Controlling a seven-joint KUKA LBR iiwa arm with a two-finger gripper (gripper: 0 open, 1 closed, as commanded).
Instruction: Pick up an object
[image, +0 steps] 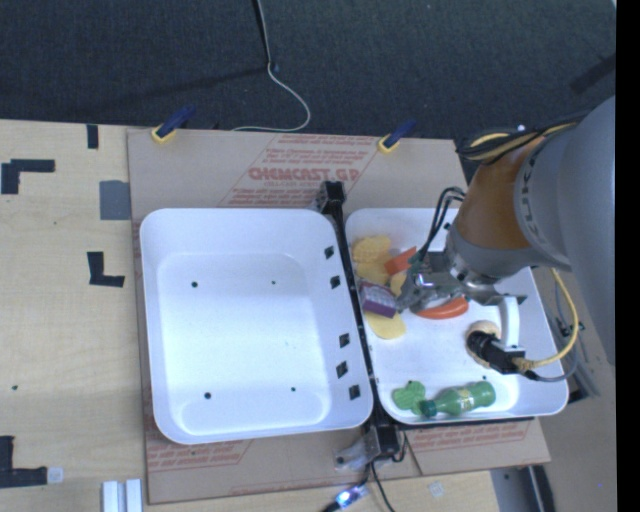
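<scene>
The right bin (450, 350) holds several small toy items. Near its left wall lie a yellow piece (371, 249), a purple striped block (378, 298) and a second yellow piece (387, 326). A red-orange item (441, 309) lies at the middle, partly under the arm. A green bottle (462, 399) and a green lump (407, 396) rest at the front edge. My gripper (420, 284) is down in the right bin, over the orange and purple items, its tips hidden among them. The grey arm with its orange band (497, 205) covers the bin's back right.
The left bin (245, 320) sits beside the right one, with a black clip row (343, 300) along the shared wall. Both bins stand on a cardboard sheet (290, 175). A cable (530, 370) loops across the right bin's right side.
</scene>
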